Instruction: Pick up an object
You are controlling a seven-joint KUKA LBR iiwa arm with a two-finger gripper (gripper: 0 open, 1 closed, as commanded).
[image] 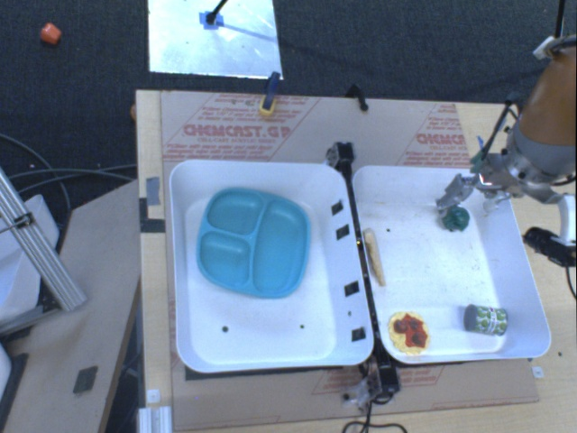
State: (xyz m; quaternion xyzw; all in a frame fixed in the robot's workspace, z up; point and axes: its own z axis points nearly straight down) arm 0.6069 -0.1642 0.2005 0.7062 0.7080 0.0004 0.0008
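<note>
In the right bin, a small dark green lump lies near the back. My gripper hangs just above and behind it, open, with one finger to the lump's left and the other to its right. Nothing is held between them. Also in this bin are a tan stick beside the divider, a round yellow piece with red topping at the front, and a green patterned can lying on its side at the front right.
The left bin holds a blue divided plate. A black divider with clips runs between the bins. The arm's grey body and orange band come in from the upper right.
</note>
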